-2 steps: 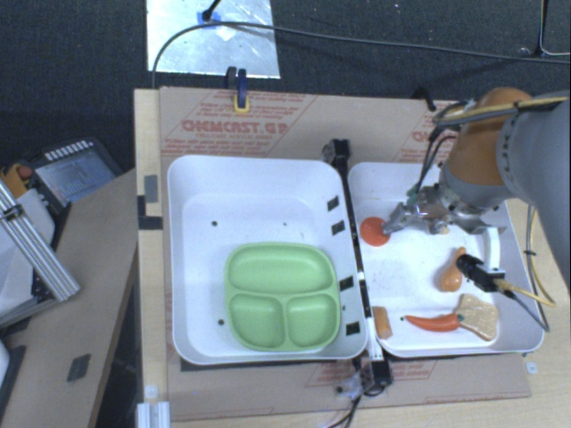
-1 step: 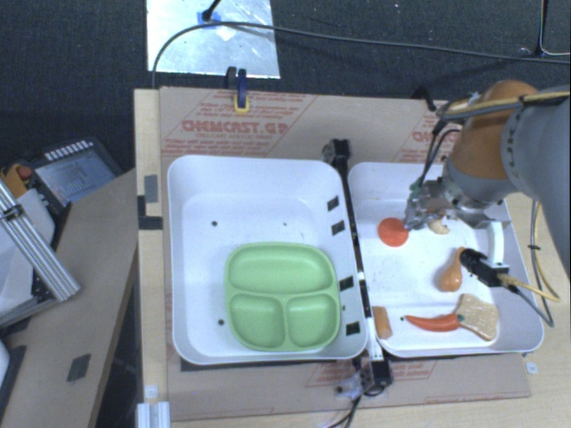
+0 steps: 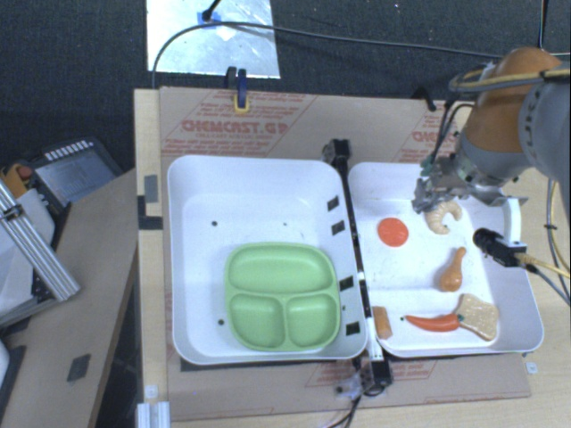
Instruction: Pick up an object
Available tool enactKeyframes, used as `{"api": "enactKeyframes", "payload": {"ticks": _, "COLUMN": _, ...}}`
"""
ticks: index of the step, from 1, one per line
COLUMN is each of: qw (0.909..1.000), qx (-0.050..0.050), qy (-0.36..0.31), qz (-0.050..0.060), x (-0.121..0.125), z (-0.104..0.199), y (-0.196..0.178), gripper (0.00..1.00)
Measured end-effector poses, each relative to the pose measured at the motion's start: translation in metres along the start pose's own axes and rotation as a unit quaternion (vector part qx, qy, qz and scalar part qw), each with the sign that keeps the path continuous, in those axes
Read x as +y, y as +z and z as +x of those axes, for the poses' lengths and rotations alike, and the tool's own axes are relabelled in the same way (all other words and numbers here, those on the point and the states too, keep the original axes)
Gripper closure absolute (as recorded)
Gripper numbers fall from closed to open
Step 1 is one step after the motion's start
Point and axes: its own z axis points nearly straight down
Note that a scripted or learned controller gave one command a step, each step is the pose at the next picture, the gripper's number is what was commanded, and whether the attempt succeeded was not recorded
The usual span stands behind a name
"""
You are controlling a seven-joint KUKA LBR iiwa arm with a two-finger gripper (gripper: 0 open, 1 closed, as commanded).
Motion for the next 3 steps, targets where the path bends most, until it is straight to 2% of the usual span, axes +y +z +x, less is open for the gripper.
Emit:
{"api": "enactKeyframes", "payload": {"ticks": 1, "qw": 1.0000, "qx": 0.000, "qy": 0.000, "qz": 0.000, "x": 0.002, "z": -0.001, "y": -0.044, "gripper": 1.00}}
{"api": "enactKeyframes", "payload": {"ticks": 2, "qw": 1.0000, "qx": 0.000, "qy": 0.000, "qz": 0.001, "x": 0.003, "z": -0.001, "y": -0.066, "gripper": 1.00}}
{"api": "enactKeyframes", "payload": {"ticks": 3, "qw": 1.0000, "qx": 0.001, "qy": -0.002, "qz": 0.004, "x": -0.016, "z": 0.053, "y": -0.059, "gripper": 1.00}}
